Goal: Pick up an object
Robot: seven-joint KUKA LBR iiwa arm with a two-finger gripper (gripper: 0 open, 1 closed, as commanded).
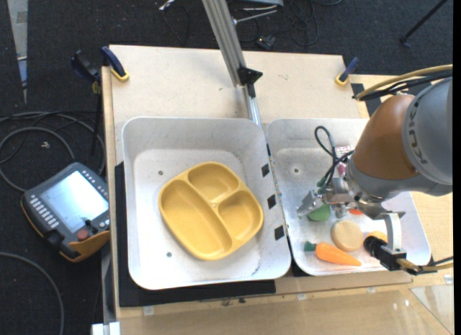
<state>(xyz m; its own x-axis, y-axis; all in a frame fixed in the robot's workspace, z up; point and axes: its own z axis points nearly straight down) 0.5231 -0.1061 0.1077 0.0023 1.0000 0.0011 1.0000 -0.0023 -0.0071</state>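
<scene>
The shiny metal gripper (314,206) sits low in the right white bin (288,155), right at a small round green thing (319,214), near a smooth orange carrot (337,256) and a round tan piece (346,236).

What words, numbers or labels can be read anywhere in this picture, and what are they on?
"KU": dark letters on the grey arm at the frame's right side, cut off by the picture's edge.
Handheld controller on the floor at left: its lit screen shows shapes too small and blurred to read.
Yellow divided plate, white bins, carrot: no writing that I can see.
</scene>
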